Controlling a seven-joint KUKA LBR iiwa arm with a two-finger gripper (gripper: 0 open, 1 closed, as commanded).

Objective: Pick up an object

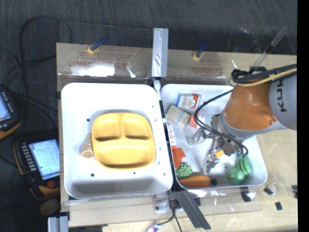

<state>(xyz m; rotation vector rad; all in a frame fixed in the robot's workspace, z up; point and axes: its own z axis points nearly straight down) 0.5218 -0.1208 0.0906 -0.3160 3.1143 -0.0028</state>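
Carrot (195, 181), long axis left-right along right bin's (260, 178) near wall, lies just left-below gripper (212, 159); finger state cannot be told.

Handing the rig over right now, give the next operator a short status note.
Pincer: low in the right bin; I cannot tell whether it is open or shut.
Things: carrot, green toy and small boxes lie in the right bin; yellow divided tray sits in the left bin.
Done: nothing visibly picked up.
Left: grasp one object and lift it.
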